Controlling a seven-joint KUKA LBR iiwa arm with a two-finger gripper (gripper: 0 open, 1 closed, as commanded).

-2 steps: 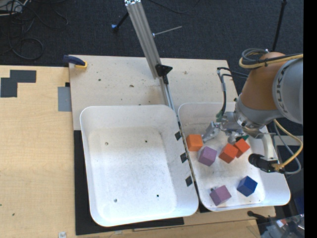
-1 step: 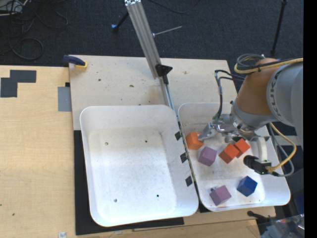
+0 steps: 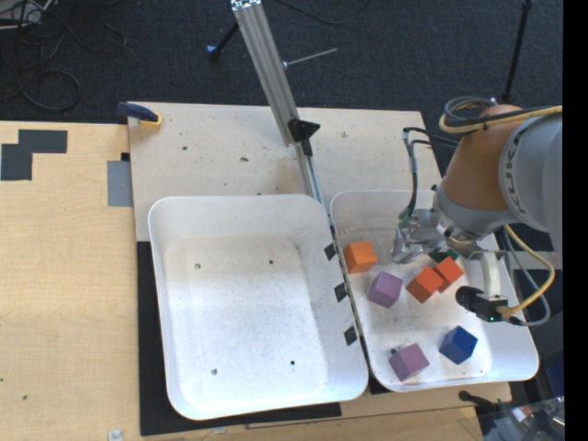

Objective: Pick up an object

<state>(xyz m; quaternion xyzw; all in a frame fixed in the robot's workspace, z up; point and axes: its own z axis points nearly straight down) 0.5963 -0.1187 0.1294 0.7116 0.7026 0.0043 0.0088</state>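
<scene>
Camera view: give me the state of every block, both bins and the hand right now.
Orange block: resting in right bin, untouched.
Upper purple block: resting, free.
Red-orange block: resting beside the green block.
Green block: partly hidden under the arm.
Blue block: resting, free.
Lower purple block: resting, free.
Right bin: holds all six blocks.
Left bin: flat on bench.
Hand: low in right bin.

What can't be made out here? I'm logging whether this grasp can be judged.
- Gripper, camera view: fingers too small and crowded by cables to read.
- Red block: contact with the gripper unclear.
- Right bin: upper right corner hidden by the arm.
</scene>
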